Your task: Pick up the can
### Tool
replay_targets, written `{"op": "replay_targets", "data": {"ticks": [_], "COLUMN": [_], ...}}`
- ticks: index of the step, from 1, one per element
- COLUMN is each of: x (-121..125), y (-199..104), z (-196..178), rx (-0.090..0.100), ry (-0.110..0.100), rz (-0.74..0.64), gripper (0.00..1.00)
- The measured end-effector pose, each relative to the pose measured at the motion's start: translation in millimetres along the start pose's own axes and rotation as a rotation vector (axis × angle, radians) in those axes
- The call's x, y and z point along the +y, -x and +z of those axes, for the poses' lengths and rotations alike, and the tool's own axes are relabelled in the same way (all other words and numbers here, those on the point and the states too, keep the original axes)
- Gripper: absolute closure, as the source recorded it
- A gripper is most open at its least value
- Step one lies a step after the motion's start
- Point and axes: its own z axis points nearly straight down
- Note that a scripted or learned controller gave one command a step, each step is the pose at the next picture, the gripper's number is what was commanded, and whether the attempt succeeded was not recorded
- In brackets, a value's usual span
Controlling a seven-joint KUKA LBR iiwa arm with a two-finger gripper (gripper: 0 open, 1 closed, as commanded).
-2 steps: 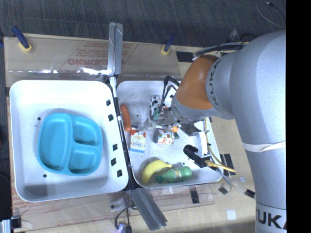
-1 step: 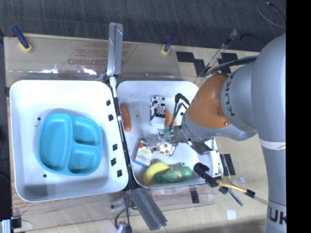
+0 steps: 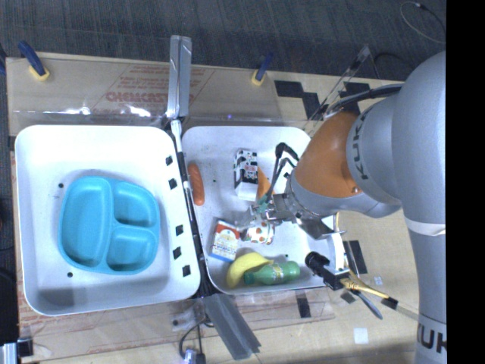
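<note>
The can [image 3: 261, 233], small and white with red marks, lies on the floor of the right bin [image 3: 216, 146] near its middle. My gripper [image 3: 265, 208] hangs just above the can's upper edge, low in the bin, with the orange wrist band [image 3: 330, 161] behind it to the right. I see nothing lifted off the bin floor. The arm hides the bin's right side.
Around the can lie an orange-and-white carton [image 3: 225, 243], a banana [image 3: 246, 266], a green bottle-like item [image 3: 274, 273], a carrot [image 3: 263, 180], a black-and-white box [image 3: 245, 167] and an orange sausage [image 3: 197, 184]. The left bin [image 3: 38, 150] holds a blue divided tray [image 3: 110, 222].
</note>
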Motion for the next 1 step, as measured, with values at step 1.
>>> {"op": "replay_targets", "data": {"ticks": [1], "x": [21.0], "y": [-69.7], "z": [-85.0], "rx": [0.003], "ry": [-0.013], "rz": [0.186], "gripper": [1.0]}}
